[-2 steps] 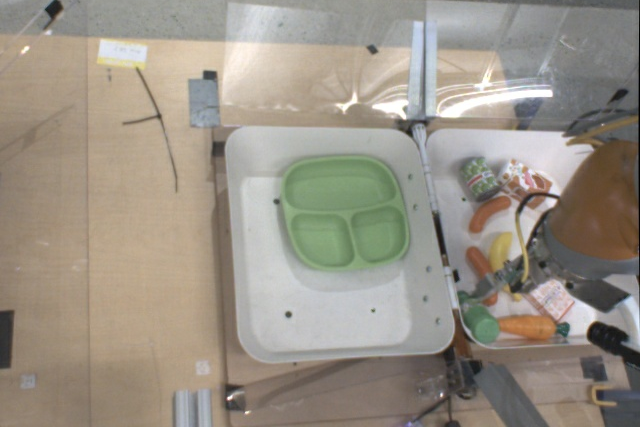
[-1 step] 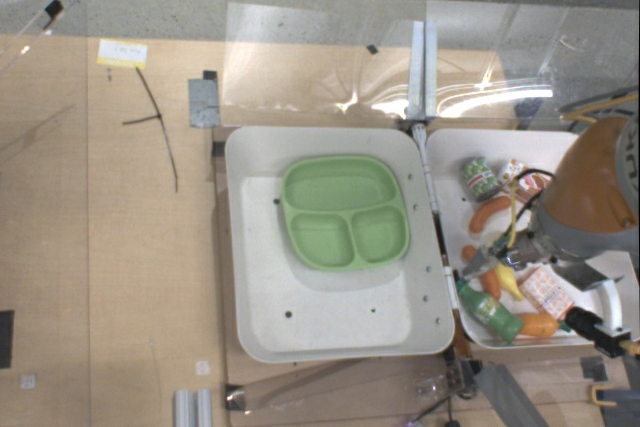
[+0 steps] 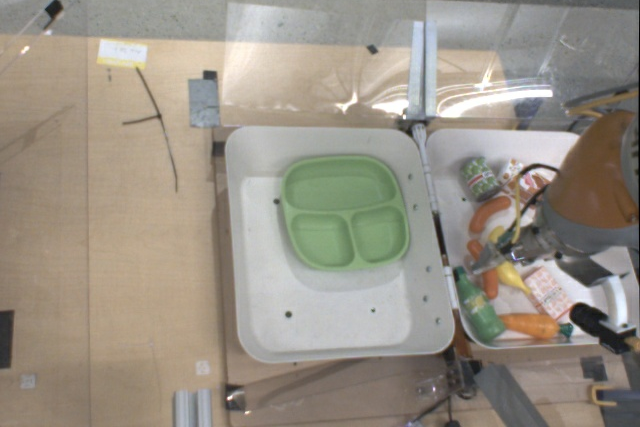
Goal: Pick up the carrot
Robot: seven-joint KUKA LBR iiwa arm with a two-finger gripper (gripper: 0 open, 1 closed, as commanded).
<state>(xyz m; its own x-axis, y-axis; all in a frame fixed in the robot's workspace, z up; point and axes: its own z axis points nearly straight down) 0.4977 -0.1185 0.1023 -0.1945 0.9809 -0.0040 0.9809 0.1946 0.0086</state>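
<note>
Found in the right bin: carrot lying flat near the front wall, just beside a green bottle, untouched. Judged to be at the approach step, with gripper low among clutter behind the carrot, apparently off target; spread or pressed together cannot be told here. Calls next for a shift frontward, centring over the carrot before descending.
</note>
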